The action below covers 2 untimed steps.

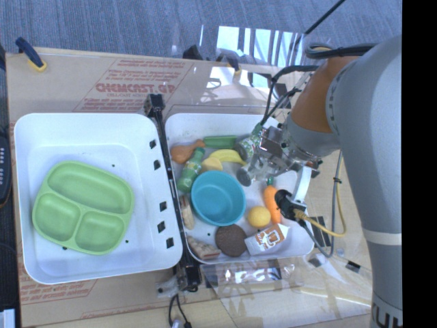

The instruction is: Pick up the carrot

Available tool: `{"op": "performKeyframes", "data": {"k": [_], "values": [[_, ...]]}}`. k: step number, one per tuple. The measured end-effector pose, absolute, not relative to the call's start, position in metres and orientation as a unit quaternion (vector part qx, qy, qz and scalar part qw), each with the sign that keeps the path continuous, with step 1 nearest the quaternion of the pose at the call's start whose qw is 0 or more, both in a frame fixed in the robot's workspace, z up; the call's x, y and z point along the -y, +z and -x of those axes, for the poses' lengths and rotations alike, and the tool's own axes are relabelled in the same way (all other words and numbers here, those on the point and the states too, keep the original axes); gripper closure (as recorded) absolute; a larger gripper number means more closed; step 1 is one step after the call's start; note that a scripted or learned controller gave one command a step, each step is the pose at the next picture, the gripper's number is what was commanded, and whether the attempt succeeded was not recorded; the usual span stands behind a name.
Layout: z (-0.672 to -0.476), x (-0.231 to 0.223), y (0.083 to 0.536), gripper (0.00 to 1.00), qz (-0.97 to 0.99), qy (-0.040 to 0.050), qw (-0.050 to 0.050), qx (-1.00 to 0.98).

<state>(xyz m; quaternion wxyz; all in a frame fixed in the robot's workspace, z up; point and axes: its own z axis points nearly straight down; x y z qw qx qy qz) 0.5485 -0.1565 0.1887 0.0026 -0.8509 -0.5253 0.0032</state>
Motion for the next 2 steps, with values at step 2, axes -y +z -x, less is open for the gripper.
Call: {"op": "performKeyframes", "data": {"k": [2], "values": [[-0.491,0.163,0.219,1.00,0.669,0.0008,0.001,0.744]]}}
